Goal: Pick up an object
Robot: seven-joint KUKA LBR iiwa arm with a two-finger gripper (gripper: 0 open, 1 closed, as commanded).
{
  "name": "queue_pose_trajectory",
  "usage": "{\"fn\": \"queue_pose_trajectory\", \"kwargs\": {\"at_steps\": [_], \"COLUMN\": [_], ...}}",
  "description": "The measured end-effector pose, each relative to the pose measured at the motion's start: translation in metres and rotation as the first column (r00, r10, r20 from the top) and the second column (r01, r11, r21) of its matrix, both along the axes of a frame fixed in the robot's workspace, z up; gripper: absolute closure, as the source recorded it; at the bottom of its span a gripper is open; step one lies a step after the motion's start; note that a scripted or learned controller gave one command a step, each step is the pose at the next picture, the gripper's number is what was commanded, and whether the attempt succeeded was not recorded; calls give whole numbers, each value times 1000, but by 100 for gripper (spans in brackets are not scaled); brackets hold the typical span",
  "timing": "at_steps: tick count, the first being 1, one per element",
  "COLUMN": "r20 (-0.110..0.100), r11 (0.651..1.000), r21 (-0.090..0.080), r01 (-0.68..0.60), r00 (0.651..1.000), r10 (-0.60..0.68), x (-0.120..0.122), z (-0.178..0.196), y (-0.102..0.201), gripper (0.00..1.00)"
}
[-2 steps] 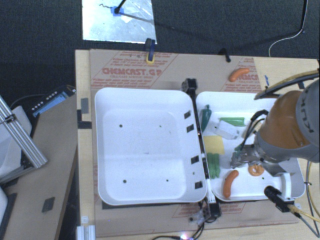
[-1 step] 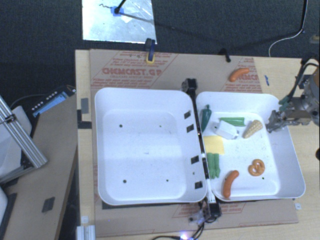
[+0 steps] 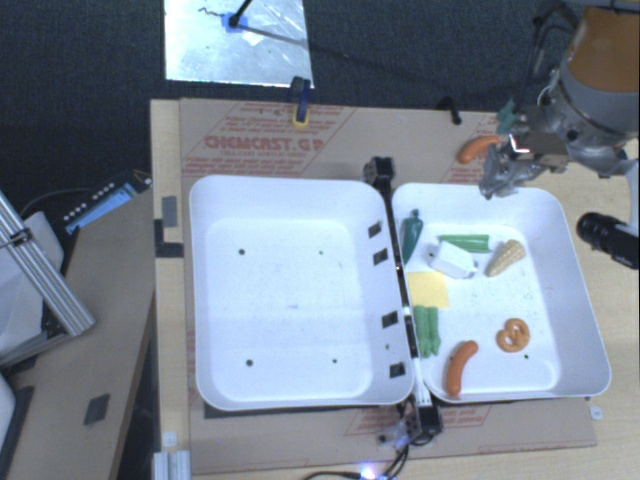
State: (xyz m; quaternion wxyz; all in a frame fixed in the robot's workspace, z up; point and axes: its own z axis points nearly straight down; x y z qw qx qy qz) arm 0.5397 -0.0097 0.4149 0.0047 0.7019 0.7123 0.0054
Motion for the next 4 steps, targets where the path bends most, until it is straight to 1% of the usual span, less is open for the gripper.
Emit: {"fn": "queue_pose_trajectory", "kwargs": {"at_steps": [1, 2, 3, 4], "r20": [-8, -9, -10, -8], "r11": [1000, 1000, 1000, 1000], "r21": [1, 2, 4, 0], "r01": [5, 3, 2, 15], "r00": [1000, 1000, 1000, 1000], "r10": [-5, -3, -2, -15], "x": [30, 60, 55, 108], "z": [17, 29, 54, 67], "y": [47, 129, 208, 193], "gripper": [100, 100, 100, 100]}}
